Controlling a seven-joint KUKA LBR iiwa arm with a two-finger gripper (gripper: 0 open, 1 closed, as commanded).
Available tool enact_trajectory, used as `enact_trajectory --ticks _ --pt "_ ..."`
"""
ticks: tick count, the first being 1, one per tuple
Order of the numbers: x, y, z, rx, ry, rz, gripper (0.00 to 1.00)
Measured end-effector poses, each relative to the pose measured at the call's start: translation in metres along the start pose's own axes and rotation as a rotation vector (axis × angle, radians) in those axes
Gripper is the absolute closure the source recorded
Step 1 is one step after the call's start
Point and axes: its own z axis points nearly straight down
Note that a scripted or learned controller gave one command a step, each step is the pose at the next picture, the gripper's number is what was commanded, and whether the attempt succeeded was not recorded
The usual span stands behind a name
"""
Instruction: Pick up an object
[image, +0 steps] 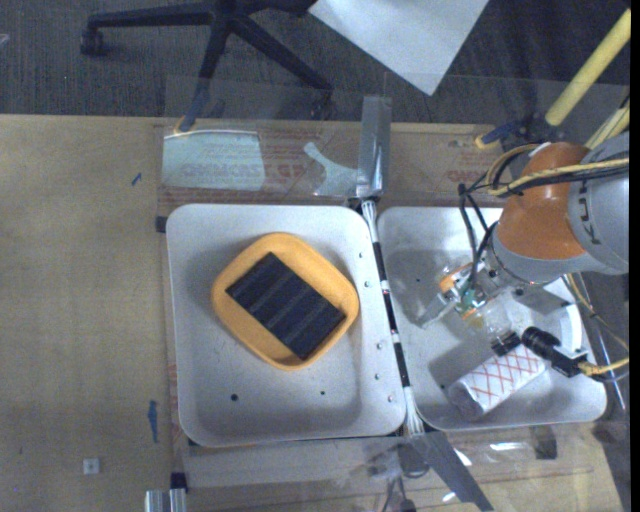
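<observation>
A yellow dish-shaped object (285, 300) with a black ribbed panel on top lies in the middle of the left bin (200, 400). A white roll with a red checked pattern (497, 380) lies on its side in the near part of the right bin (430, 240). The gripper (440, 305) hangs low over the right bin's middle left, below the grey wrist and the orange band (535, 222). It is up and to the left of the roll, apart from it. I see nothing held in it.
A metal divider (385, 300) runs between the two bins. Clear plastic sheeting (260, 160) and a metal bracket (374, 150) lie behind the bins. Yellow cables (520, 170) loop over the arm at the right bin's far right.
</observation>
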Motion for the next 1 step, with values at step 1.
enact_trajectory --ticks 1 --pt "-0.0253 0.0378 0.0012 0.003 0.003 -0.057 0.00"
